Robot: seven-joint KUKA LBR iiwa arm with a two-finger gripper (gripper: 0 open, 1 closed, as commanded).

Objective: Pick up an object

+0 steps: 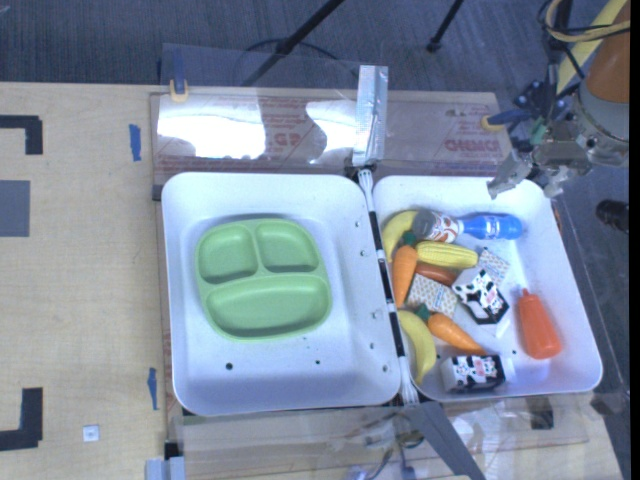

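Note:
My gripper (525,184) hangs over the back right corner of the right bin (575,298), open, with nothing between its fingers. Just below and left of it lies a blue bottle (490,228). The same bin holds a banana (397,230), a carrot (403,273), a yellow corn cob (447,256), a checkered packet (432,293), a cow-patterned carton (480,296), an orange bottle (538,326), a second carrot (455,330), another banana (420,345) and a second cow-patterned carton (472,370).
The left bin (190,368) holds a green divided plate (265,276). A ridge (385,288) separates the two bins. A clear panel with a taped post (371,108) stands behind them. Bare wooden bench (80,298) lies to the left.

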